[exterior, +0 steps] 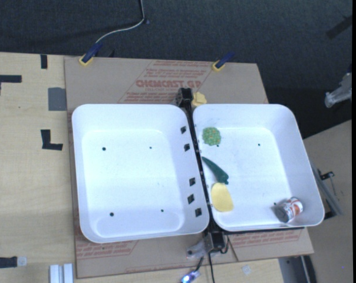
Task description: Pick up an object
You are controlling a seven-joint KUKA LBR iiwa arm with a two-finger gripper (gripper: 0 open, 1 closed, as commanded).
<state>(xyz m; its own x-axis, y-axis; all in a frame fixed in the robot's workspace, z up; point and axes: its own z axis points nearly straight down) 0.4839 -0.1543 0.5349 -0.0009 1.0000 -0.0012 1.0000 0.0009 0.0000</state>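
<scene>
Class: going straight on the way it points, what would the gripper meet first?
Probably the right bin rim; the gripper sits blurred at the edge, so heading and depth are unclear.

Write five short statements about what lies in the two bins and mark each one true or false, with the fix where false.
1. The green round object lies in the right bin. True.
2. The yellow object lies in the left bin. False: it lies in the right bin, near the divider between the bins.
3. The small can sits at the right bin's near right corner. True.
4. The dark green long object lies between the green round object and the yellow object. True.
5. The can touches the yellow object. False: they lie well apart.
</scene>
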